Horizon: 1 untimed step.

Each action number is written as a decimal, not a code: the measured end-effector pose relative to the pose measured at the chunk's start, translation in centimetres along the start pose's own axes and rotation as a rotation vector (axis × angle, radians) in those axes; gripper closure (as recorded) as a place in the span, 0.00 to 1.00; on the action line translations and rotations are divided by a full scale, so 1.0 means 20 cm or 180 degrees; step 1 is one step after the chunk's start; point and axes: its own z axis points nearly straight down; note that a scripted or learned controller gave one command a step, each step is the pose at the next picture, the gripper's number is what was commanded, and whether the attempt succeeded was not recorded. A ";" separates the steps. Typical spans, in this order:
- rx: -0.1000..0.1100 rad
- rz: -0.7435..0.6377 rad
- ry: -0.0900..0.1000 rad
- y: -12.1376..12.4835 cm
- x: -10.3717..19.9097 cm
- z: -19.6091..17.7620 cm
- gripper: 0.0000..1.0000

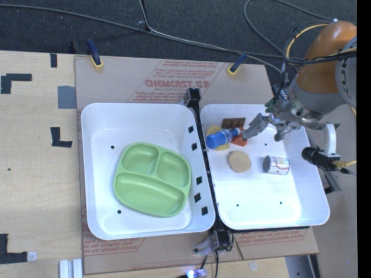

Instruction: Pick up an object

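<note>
- Camera view: a blue bottle is seen lying on its side in the right bin, near the top left corner, with a bit of yellow tucked beside it.
- A brown block is seen just above the bottle.
- A round tan disc is laid flat just below the bottle.
- A small grey can is laid on its side, to the right of the disc.
- The gripper is held over the right bin, near the bottle, and its two fingers are spread apart with nothing between them.
- The grey arm with its orange band is seen coming in from the right.
- A green plate with three parts is laid in the left bin.
</note>
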 end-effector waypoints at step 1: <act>-0.0041 -0.0011 -0.0005 0.01 0.00 -0.04 0.00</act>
